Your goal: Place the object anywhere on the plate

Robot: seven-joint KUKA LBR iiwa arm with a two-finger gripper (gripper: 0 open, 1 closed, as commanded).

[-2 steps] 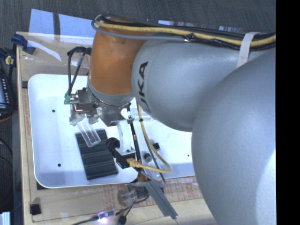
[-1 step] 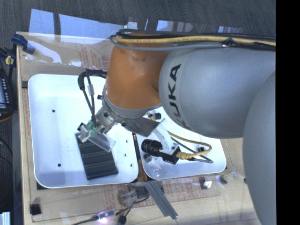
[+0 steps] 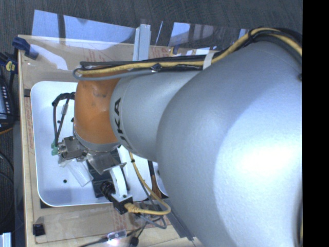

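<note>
A: Start from what sits nearest the lens. What is it?

B: The arm (image 3: 216, 138). Its grey body covers most of the right side, with a yellow cable (image 3: 154, 68) running along its top edge. Below it, the orange band (image 3: 95, 112) marks the wrist, and the gripper (image 3: 77, 158) hangs under that, low over the left bin (image 3: 38, 138).

A: State of the gripper?

B: Cannot tell. The wrist hardware and mounts crowd the tip, so nothing there reads clearly.

A: Where is the object, and where is the plate?

B: Neither can be identified. A pale, translucent piece lies just under the tool near the bin floor, but whether it is the object or part of the tool is unclear. The plate could be hidden behind the arm, which also covers the second bin.

A: How should the step in hand be done well, then?

B: Judged from this pose, the arm is working low in the left bin, probably at a pick. Recommended: confirm a secure hold before lifting, rise straight up to clear the bin wall, then travel level toward the plate and lower until the object rests flat before letting go.

A: Farthest items?

B: The wooden bench (image 3: 31, 55) edge, then dark floor beyond.
</note>
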